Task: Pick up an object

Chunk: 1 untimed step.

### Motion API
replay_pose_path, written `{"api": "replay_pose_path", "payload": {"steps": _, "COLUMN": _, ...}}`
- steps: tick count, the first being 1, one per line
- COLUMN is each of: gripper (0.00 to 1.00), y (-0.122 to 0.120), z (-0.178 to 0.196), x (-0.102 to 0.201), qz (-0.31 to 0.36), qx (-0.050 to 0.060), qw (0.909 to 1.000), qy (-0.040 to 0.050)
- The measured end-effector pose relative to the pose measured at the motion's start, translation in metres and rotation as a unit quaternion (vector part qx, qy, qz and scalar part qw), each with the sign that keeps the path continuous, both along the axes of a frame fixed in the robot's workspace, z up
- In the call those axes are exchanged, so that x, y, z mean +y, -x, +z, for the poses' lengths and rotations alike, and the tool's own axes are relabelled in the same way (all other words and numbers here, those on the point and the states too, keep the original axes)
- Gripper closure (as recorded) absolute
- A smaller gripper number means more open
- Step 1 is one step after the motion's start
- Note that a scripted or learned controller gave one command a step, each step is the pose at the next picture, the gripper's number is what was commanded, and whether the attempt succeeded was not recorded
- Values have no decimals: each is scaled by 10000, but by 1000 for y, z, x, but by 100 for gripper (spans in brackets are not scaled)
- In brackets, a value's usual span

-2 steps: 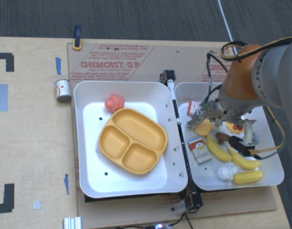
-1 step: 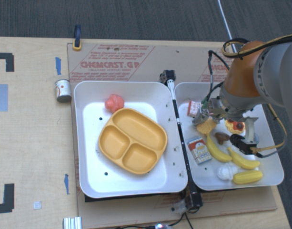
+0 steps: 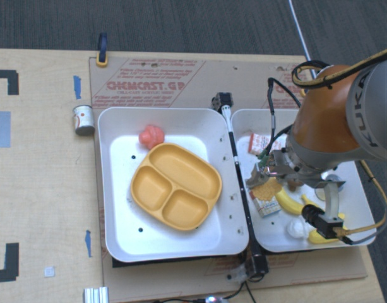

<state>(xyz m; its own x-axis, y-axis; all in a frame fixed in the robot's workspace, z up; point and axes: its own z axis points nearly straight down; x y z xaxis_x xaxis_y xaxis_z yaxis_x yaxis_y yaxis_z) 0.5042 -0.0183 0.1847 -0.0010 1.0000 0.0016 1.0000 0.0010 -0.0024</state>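
- Risk first: the right-hand shallow white plastic bin (image 3: 365, 197) is crowded, with a yellow plastic banana (image 3: 288, 202), a tan cracker-like square (image 3: 265, 190), a small printed packet (image 3: 269, 207), a white and red wrapper (image 3: 259, 143) and a white round lump (image 3: 296, 228) lying close together at about nine to seven o'clock of my wrist. Closing there could catch two things at once, or nudge one aside and come up with nothing.
- The banana is curved and smooth, so I judge it likely to roll or squirt out of a shallow pinch. The flat cracker and packet lie low on the bin floor, and my tips might skid over them.
- The dividing bin walls (image 3: 238, 169) stand near this pile at nine o'clock; a sideways drift could knock them.
- My jaws (image 3: 273, 168): my own orange and grey wrist covers most of them from above, so I cannot tell whether they are spread or pressed together, nor whether anything sits between them. They appear to hang just above or beside the cracker, but I cannot confirm contact.
- Other candidates lie well apart in the left-hand white bin (image 3: 114, 169): a yellow three-compartment plastic plate (image 3: 175, 186) in its middle and a pink crumpled ball (image 3: 151, 135) at the plate's eleven o'clock, just beside the rim.
- The bench (image 3: 41, 188) also carries a small white can (image 3: 83, 119) outside the bins.
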Motion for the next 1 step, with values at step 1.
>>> {"api": "replay_pose_path", "payload": {"steps": 1, "gripper": 100, "y": 19, "z": 5, "x": -49, "qz": -7, "qx": -7, "qw": 10000, "qy": 1}}
